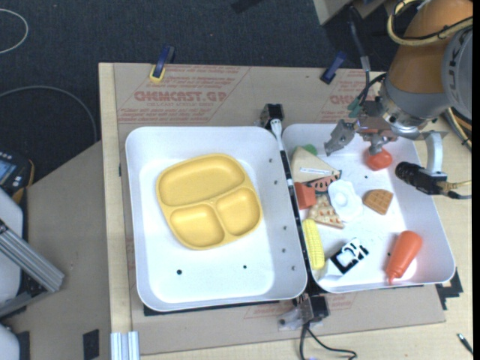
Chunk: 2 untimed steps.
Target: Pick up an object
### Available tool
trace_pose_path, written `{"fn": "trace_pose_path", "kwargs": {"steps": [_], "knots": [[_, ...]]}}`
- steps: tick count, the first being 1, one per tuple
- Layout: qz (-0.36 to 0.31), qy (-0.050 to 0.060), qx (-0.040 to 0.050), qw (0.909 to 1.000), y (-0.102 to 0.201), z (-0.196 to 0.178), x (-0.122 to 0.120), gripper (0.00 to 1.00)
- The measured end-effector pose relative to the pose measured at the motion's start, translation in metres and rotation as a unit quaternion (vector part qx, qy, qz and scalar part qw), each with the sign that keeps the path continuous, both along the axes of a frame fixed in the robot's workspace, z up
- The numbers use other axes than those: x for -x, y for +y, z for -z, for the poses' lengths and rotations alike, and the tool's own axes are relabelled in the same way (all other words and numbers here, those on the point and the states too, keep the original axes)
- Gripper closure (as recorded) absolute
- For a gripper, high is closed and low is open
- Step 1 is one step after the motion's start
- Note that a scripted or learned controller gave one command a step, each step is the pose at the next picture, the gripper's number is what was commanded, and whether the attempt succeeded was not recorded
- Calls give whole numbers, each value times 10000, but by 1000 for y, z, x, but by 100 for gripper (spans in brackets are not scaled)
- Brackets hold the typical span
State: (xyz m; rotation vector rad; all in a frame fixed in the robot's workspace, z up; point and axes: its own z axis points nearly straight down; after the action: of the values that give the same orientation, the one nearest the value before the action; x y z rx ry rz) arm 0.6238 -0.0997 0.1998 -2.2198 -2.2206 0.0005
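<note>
I am looking down on a brown bench (225, 88) carrying two white bins, dark floor lying behind it. The gripper (367, 135) is hanging over the right bin (431, 223), near its far edge, and a small red toy (379, 157) is sitting right under it; I cannot tell whether the jaws are open, or gripping anything. I am judging the toy light, stiff and smooth plastic, likely slippery, so I would be pinching across its middle. The far wall is crowding it, while a clearer strip of floor is lying toward the waffle (379, 201). A carrot (402, 255), corn (313, 243) and sandwich (309, 163) are lying further out; a yellow tray (208, 199) is sitting in the left bin (142, 223).
</note>
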Motion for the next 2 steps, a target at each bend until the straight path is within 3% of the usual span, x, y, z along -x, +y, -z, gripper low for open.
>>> {"fn": "trace_pose_path", "kwargs": {"steps": [2], "knots": [[3,8,1,10000,-1,85,-8,0]]}}
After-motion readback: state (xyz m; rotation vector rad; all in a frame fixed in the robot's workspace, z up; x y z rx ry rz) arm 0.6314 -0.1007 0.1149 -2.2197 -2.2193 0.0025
